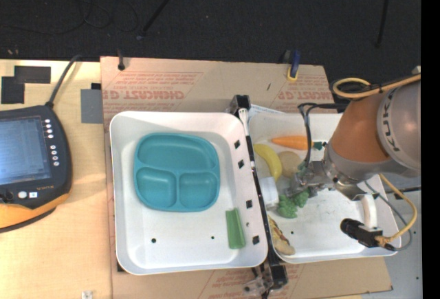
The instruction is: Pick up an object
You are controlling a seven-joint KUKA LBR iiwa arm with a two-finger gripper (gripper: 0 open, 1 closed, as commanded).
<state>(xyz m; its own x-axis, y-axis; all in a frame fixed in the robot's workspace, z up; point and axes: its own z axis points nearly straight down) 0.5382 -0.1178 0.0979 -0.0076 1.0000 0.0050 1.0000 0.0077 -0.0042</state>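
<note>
My gripper point(301, 187) is low in the right bin point(330, 249), reaching in from the right. A green broccoli-like piece point(291, 204) lies just below and left of it, close to or touching the tips. A yellow banana point(269, 160) lies to the upper left of the gripper. An orange carrot point(291, 142) rests near the bin's far wall. A small white object point(267, 191) sits against the left wall, and a tan piece point(281, 239) lies in the near left corner.
The left bin point(130, 242) holds a teal divided plate point(177, 172) and a green block point(235, 228) near its right wall. The divider between the bins point(249, 174) runs just left of the banana. A tablet point(27, 153) lies on the bench at far left.
</note>
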